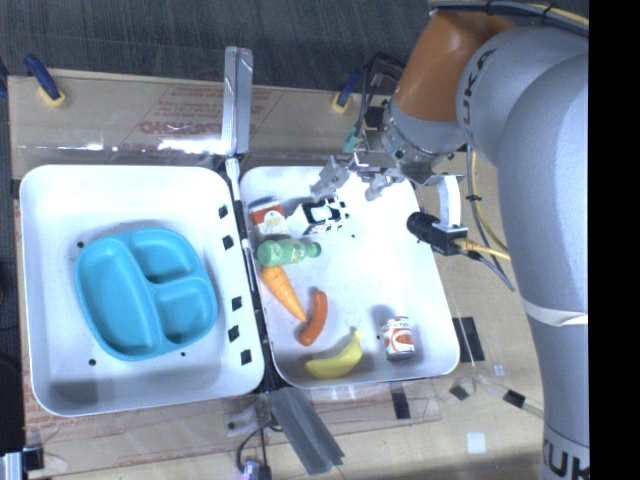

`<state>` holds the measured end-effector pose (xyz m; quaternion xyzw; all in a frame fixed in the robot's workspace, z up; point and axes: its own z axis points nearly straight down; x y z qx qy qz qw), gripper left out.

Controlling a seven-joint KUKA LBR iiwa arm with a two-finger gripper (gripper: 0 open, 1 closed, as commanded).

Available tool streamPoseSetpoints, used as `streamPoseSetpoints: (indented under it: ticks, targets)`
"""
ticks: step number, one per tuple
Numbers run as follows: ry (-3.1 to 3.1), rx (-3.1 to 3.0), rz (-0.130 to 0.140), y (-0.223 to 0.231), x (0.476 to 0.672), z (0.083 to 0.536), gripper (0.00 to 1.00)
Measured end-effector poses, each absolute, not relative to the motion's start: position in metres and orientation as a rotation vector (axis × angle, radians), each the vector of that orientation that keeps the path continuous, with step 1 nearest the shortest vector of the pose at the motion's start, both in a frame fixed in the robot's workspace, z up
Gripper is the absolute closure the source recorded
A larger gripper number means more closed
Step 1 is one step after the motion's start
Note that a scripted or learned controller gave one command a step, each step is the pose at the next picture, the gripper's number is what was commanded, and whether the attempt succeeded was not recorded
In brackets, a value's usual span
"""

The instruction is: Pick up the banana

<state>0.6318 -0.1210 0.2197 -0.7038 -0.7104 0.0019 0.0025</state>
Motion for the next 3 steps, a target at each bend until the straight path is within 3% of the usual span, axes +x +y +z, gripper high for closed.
streamPoseSetpoints:
  ticks: [1,2,3]
  targets:
    - [-2.500,-1.894,0.004,-0.093,0.513,0.211,0.00]
    - [-2.623,-1.721,0.000,-0.132,0.479,0.106,0.00]
    - [-2.748,-1.521,0.000,-0.195,0.477,0.091,0.00]
